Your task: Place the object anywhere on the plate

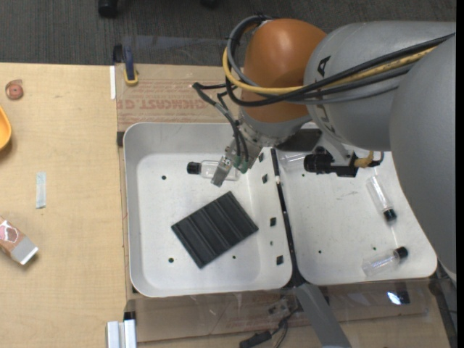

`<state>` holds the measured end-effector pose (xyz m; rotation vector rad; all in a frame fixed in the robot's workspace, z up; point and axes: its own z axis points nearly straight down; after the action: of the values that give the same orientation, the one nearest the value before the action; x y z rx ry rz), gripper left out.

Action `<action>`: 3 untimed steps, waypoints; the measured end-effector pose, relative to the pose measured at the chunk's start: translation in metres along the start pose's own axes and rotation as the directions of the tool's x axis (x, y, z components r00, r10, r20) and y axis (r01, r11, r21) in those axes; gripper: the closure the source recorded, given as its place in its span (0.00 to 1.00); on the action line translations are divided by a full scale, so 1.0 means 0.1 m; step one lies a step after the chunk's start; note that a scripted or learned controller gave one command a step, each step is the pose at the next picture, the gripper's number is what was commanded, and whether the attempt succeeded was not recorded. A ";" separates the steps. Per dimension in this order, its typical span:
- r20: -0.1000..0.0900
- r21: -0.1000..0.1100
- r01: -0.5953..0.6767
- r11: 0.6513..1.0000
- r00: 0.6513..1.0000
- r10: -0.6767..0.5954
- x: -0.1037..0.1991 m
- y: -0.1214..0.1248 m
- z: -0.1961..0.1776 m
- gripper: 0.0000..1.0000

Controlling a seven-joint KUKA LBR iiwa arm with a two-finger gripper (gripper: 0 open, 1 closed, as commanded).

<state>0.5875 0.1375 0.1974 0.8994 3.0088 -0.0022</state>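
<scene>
We are looking down on a small clear vial with a black cap [203, 169], which is lying on its side in the upper part of the left bin [141, 194]. Its long axis is running roughly left to right, with the cap pointing left. The gripper [230, 167] is hanging at the vial's right end, so the vial is reaching leftward from it. We cannot tell whether the fingers are spread or pinching the glass; the tip is too small and blurred.

Just below and slightly right of the vial, a dark ridged rectangular plate [215, 228] is lying flat and turned at a slant on the bin floor. We are judging that the coming move is a short carry downward in this view.

In the right bin [348, 267], more vials [382, 201] are lying well apart.
</scene>
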 end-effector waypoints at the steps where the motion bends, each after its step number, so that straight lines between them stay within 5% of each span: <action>1: -0.001 0.000 0.124 0.992 0.992 -0.124 0.29 -0.47 -0.17 1.00; 2: 0.000 -0.001 0.181 0.984 0.984 -0.181 -0.08 -0.02 -0.11 1.00; 3: 0.001 -0.001 0.234 0.972 0.972 -0.234 0.28 0.28 -0.65 1.00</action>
<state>0.5800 0.1764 0.2620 0.5379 3.0932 -0.0004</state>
